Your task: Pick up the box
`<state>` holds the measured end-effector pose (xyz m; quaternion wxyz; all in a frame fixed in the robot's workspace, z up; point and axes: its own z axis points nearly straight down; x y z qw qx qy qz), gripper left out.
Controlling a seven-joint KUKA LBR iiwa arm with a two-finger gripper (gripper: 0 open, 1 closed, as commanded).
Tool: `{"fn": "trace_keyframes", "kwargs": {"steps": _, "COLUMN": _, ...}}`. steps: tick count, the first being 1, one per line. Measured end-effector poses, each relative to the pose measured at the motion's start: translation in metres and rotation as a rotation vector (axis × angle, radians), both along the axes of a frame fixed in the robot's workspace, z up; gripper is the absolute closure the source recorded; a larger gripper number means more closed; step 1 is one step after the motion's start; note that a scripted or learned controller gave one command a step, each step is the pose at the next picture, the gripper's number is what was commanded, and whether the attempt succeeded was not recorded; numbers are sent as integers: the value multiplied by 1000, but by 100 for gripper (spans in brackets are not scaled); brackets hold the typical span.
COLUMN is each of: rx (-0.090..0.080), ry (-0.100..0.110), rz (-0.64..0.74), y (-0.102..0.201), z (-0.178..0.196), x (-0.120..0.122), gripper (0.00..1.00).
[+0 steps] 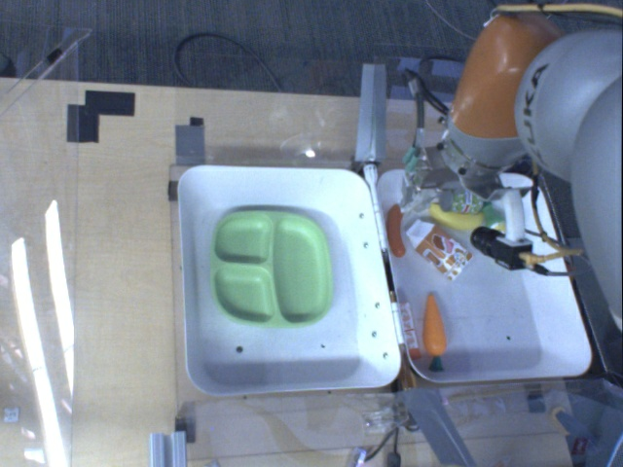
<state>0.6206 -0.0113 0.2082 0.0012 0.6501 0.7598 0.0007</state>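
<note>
- You have two shallow white plastic bins side by side on the pale wooden bench (pixel 117 290): the left bin (pixel 282 373) and the right bin (pixel 526 348), their inner rims touching along the middle
- In the left bin sits a light green plastic tray with three compartments (pixel 274 267), roughly at its centre
- The grey arm with the orange band above its wrist (pixel 501 71) comes in from 2 o'clock and leans over the top left part of the right bin
- Look for the two-finger gripper (pixel 425 185) at about 10 o'clock in the right bin, low over the clutter there; you cannot tell whether its jaws are spread or pressed together, because the wrist and glare hide them
- The small white and brown printed cardboard box (pixel 444 252) you are after lies flat on the bin floor at about 9 o'clock of the bin's centre, turned cornerwise, just below the gripper and apart from it
- A yellow banana-shaped toy (pixel 454 220) lies just above the box at its 12 o'clock, touching or nearly touching its upper edge
- A reddish-orange sausage-shaped toy (pixel 394 233) rests against the bin's left wall, at the box's 9 o'clock
- An orange carrot toy with a dark green tip (pixel 434 331) lies at 7 o'clock in the right bin, well apart from the box
- A black cable connector (pixel 498 247) hangs off the wrist at the box's 3 o'clock
</note>
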Motion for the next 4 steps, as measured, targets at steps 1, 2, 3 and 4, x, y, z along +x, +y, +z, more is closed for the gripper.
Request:
{"fn": "trace_keyframes", "kwargs": {"steps": 1, "rx": 0, "ry": 0, "rz": 166, "y": -9, "z": -23, "x": -3, "gripper": 100}}
{"fn": "trace_keyframes", "kwargs": {"steps": 2, "rx": 0, "ry": 2, "rz": 313, "y": -6, "z": -24, "x": -66, "gripper": 100}}
{"fn": "trace_keyframes", "kwargs": {"steps": 3, "rx": -2, "ry": -3, "rz": 779, "y": 12, "z": -23, "x": -50, "gripper": 100}}
{"fn": "trace_keyframes", "kwargs": {"steps": 4, "rx": -2, "ry": -3, "rz": 789, "y": 68, "z": 35, "x": -111, "gripper": 100}}
